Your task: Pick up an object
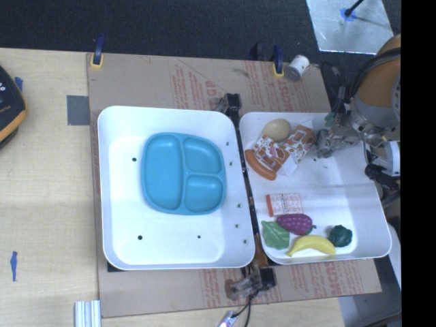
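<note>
Fingers: state unreadable at my gripper [325, 144], low at right bin [354, 203] far edge, just beside orange-and-white snack packet [279, 152]; its print illegible. Small red-printed label card [284, 203] mid-bin, text too small. Left bin [122, 182] holds blue divided plate [182, 173].

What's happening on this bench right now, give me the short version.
A KUKA arm reaches in from the right, its gripper low over the top of the right bin, beside a printed snack packet. Nothing is visibly held. That bin also holds a tan round item, a small card, purple grapes, a green leaf toy, a banana and a dark green piece. The left bin holds a blue divided plate.
</note>
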Motion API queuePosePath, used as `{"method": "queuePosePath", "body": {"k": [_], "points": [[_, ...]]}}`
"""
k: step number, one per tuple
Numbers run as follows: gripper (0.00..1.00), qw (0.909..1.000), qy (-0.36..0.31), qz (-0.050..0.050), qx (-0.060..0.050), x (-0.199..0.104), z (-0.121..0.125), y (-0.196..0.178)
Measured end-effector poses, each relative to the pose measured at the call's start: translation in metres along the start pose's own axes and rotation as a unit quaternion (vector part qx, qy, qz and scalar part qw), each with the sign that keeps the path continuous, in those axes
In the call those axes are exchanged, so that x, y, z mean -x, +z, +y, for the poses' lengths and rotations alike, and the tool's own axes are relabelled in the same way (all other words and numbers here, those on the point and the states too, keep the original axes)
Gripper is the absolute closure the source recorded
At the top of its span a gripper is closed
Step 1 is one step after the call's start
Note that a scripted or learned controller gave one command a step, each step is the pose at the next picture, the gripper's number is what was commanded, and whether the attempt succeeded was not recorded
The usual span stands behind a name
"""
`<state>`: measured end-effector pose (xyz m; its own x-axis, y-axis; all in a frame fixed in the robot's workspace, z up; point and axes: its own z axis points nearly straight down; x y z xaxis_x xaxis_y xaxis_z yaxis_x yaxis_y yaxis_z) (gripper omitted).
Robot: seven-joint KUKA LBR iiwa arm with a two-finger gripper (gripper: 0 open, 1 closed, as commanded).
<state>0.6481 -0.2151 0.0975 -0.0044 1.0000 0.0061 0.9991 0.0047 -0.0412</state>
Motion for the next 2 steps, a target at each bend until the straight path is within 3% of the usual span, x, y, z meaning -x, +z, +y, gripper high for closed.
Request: {"method": "queuePosePath", "body": {"k": [1, 2], "points": [[1.00, 1.0000, 0.002, -0.001, 0.002, -0.001, 0.000, 0.010], [1.00, 0.9999, 0.000, -0.004, 0.016, -0.042, 0.007, 0.006]]}}
